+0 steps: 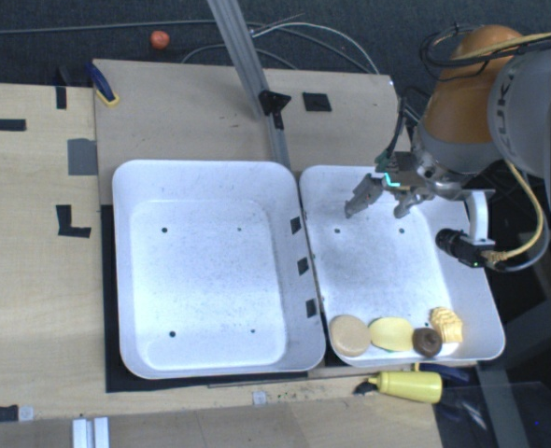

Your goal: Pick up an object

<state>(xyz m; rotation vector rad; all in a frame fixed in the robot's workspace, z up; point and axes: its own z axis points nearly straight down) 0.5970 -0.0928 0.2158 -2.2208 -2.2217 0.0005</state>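
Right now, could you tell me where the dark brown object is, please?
The brown object sits in the right bin, at its near right corner, between a pale yellow disc and a yellow block.

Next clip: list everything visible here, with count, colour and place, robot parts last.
Shallow plastic bins: 2, white, side by side; left, right.
Round tan disc: 1, right bin's near edge.
Pale yellow oval object: 1, beside the disc.
Dark brown round object: 1, near right corner.
Yellow-orange blocky object: 1, same corner.
Yellow tool with black tip: 1, bench, outside the right bin.
Small orange ball: 1, far dark surface.
Two-finger gripper: 1, grey, open, above the right bin's far end.
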